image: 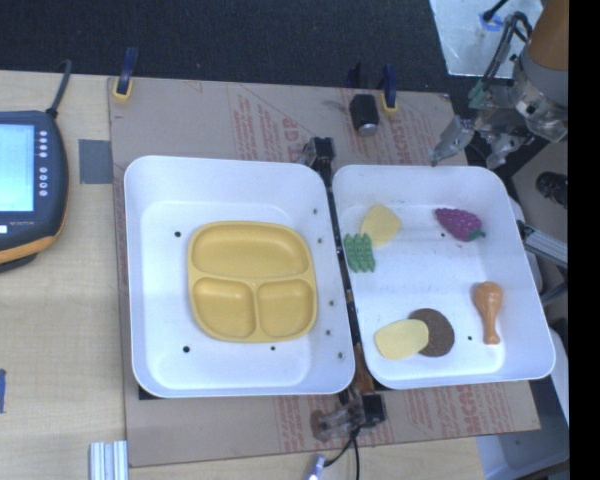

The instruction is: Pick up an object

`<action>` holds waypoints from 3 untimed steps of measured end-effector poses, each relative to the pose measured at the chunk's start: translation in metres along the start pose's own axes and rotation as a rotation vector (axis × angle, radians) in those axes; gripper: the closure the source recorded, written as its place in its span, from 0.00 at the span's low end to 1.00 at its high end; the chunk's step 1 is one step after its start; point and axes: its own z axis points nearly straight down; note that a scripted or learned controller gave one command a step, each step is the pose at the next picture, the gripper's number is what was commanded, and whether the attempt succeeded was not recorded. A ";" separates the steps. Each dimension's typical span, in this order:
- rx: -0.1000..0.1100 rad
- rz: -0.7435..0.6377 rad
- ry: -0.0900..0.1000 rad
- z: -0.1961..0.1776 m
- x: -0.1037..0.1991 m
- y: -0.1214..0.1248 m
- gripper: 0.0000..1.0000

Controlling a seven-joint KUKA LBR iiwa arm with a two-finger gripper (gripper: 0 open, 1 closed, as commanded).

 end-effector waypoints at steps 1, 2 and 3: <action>0.002 -0.001 0.000 0.098 0.035 -0.015 0.00; 0.003 -0.001 0.000 0.180 0.052 0.001 0.00; 0.002 -0.003 -0.001 0.169 0.051 0.002 1.00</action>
